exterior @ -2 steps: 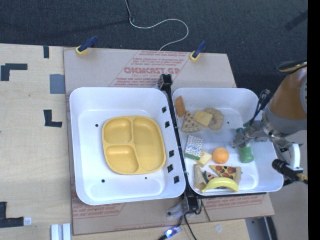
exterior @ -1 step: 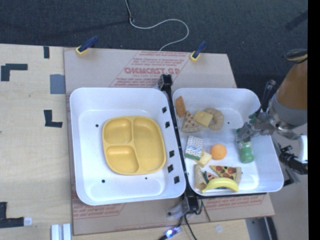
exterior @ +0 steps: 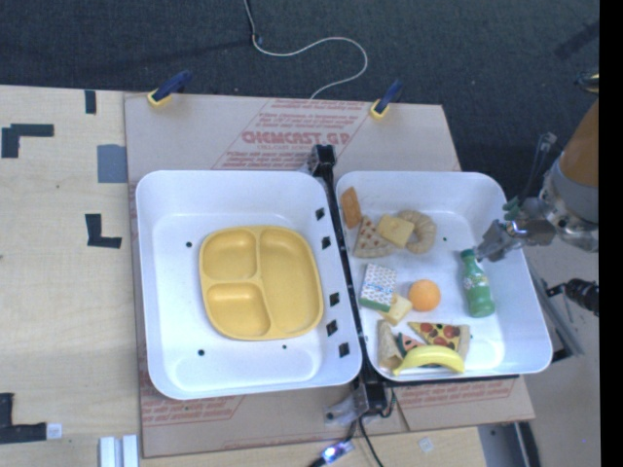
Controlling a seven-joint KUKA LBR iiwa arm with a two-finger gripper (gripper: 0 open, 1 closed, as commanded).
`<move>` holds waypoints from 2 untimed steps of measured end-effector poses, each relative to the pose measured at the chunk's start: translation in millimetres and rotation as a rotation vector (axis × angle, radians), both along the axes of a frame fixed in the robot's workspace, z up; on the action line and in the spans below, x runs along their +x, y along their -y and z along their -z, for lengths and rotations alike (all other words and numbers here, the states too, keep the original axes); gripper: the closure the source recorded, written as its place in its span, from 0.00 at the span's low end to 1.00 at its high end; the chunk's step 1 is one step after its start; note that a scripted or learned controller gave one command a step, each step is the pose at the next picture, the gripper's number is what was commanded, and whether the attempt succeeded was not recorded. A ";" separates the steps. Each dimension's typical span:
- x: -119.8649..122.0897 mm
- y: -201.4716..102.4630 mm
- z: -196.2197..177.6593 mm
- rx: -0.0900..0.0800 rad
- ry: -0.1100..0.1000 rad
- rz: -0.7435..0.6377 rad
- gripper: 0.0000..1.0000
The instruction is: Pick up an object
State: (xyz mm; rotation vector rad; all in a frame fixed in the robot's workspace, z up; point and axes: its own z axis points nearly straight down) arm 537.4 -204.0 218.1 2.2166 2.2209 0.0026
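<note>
From my seat nothing has been lifted yet, as far as I can judge: the gripper [exterior: 498,238] hangs over the right edge of the right bin [exterior: 458,185], and I cannot tell whether it stands open or closed, since the tip is small and dark against the white wall. No object shows between the tips, so the pick is all left to do. The closest candidate is the green bottle [exterior: 477,287], lying just below and slightly inward of the tips, its cap end nearest them. Further inward sits the orange ball [exterior: 424,295], then a patterned white packet [exterior: 380,283] and a small yellow block [exterior: 398,309] touching it. Up and inward are the bagel-like ring [exterior: 421,232] and a cheese wedge [exterior: 395,230], crowded together with a brown piece [exterior: 350,206]. Well below, near the bin's front wall, a banana [exterior: 428,359] rests against a pizza slice [exterior: 440,335]. The left bin [exterior: 165,202] with its yellow divided plate [exterior: 260,282] lies far off inward. I reckon the bin's side wall is the main obstruction for a descent onto the bottle.
</note>
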 end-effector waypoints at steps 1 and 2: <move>-13.0 -43.4 -4.6 0.003 -0.005 -0.003 1.00; -19.3 -99.6 5.1 0.004 -0.008 -0.004 1.00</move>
